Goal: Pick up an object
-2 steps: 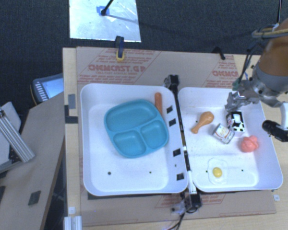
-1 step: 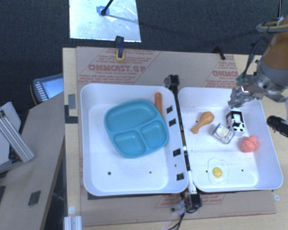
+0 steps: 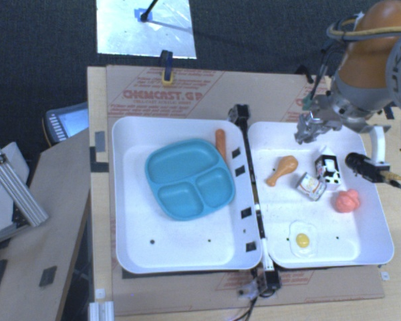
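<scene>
I have the grey arm with its orange band coming in from the right, and its two-finger gripper (image 3: 307,134) hangs over the far edge of the right-hand shallow white plastic bin (image 3: 374,239). From this slanted overhead view I cannot tell how far apart the fingers stand, and I see nothing between them.

I take the tan toy chicken drumstick (image 3: 282,169) as my landmark; it lies tilted in the far-left part of the right bin, just nearer to me than the gripper and not touching it. To the right of the drumstick sits a small black-and-white boxy toy (image 3: 328,168), and just nearer than that, touching or almost touching it, a small clear-wrapped packet (image 3: 311,185). Further right of the drumstick, well apart from it, is a round pink soft-looking toy (image 3: 346,201). Nearer to me than the drumstick, close to the bin's near wall, lies a flat toy fried egg with a yellow yolk (image 3: 302,238).

Left of the drumstick, across the black hinged divider strip (image 3: 248,179) between the bins, the left-hand shallow white bin (image 3: 130,246) holds a light blue three-compartment plastic plate (image 3: 189,178). A slim orange sausage-shaped toy (image 3: 220,142) lies against the plate's far-right rim.
</scene>
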Motion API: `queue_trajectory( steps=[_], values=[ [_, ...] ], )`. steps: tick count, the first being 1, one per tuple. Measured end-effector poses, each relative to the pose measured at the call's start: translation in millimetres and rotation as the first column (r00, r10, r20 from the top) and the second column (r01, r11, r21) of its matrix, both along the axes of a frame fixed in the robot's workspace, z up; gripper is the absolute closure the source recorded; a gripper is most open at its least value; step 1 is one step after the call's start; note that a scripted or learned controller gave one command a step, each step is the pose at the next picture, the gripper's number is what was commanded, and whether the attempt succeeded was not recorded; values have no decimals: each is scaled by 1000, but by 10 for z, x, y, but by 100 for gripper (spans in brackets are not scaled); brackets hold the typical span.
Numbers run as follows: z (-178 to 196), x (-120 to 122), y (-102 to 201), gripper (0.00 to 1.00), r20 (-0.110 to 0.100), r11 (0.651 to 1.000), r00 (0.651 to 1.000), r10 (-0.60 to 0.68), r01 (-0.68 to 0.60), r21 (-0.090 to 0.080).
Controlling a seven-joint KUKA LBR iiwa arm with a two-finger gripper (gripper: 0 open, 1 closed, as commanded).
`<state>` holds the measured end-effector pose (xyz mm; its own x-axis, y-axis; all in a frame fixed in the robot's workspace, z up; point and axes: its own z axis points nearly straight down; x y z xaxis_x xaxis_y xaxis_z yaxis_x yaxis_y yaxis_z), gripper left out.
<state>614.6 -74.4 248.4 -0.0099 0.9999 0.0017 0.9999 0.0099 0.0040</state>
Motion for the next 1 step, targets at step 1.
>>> queue_trajectory(
  steps=[1],
  values=[
    [46,25,539,100,-2,1000,1000,-1,1,-1]
  ],
)
